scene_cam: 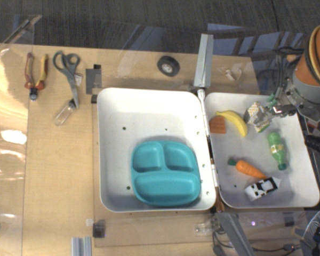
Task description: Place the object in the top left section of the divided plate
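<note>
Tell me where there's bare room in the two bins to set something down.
The left bin has bare floor above the teal divided plate and along its left side. In the right bin, the free patch lies between the banana, carrot and green bottle. It is crowded near the gripper and at the toy car.

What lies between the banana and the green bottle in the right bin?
In the camera view, the end effector hangs over the stretch between the banana and the green bottle. Below it, only bare floor of the right bin shows.
</note>
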`<state>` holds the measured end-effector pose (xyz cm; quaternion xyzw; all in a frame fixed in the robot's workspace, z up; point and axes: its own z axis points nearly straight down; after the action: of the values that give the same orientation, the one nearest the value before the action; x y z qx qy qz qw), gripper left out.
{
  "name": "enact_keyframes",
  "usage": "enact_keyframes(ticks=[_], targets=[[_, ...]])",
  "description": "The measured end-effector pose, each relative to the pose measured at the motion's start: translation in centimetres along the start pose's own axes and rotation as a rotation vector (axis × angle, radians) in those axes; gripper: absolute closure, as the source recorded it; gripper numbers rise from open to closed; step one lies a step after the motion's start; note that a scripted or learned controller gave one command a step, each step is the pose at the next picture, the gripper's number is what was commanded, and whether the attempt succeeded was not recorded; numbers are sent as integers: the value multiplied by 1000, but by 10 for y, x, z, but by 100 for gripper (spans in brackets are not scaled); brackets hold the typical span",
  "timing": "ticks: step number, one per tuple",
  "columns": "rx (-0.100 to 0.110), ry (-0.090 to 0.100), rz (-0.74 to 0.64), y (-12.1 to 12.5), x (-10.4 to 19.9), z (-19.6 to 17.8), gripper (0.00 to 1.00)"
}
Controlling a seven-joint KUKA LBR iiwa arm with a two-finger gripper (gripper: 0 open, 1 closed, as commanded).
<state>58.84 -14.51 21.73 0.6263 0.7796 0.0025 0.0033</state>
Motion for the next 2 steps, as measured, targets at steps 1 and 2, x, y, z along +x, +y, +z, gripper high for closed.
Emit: enact_keyframes(ticks=[1,2], targets=[[1,0,-75,19,66,-11,100],[2,2,-338,33,179,32,100]])
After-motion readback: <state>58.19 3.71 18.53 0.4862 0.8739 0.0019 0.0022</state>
